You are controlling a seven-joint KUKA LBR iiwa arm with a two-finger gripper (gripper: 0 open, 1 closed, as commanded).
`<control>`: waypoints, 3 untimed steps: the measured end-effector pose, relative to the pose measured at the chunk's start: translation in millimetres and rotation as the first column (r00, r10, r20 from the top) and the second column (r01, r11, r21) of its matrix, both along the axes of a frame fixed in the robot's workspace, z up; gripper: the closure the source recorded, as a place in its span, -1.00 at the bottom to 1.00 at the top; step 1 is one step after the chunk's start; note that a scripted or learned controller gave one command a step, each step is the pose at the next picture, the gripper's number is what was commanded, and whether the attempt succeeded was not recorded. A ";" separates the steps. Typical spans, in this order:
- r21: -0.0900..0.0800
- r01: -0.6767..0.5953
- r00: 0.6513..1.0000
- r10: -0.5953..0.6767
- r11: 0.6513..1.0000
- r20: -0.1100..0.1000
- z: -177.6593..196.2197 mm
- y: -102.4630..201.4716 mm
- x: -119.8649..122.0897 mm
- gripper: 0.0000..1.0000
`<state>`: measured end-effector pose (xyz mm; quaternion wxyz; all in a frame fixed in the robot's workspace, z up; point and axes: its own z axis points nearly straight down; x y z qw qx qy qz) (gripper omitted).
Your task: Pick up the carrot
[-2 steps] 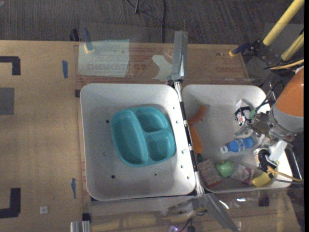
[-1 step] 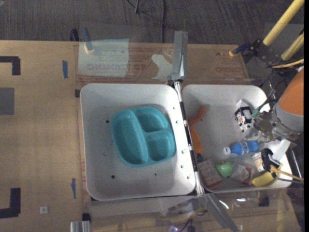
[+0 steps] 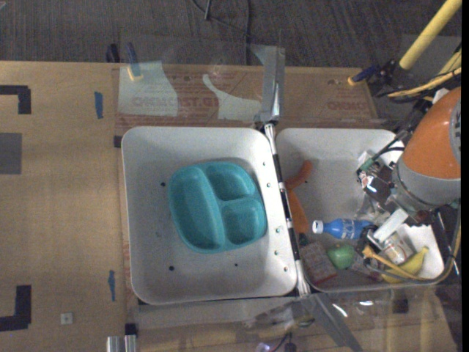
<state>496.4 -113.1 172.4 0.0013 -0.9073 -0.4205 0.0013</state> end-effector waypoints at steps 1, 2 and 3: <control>0.001 0.019 1.000 -0.019 1.000 -0.002 -32.6 15.2 -1.6 1.00; -0.003 -0.460 0.888 0.460 0.888 0.004 10.1 -21.9 1.8 1.00; 0.001 -0.031 1.000 0.031 1.000 -0.002 11.2 31.5 -15.9 1.00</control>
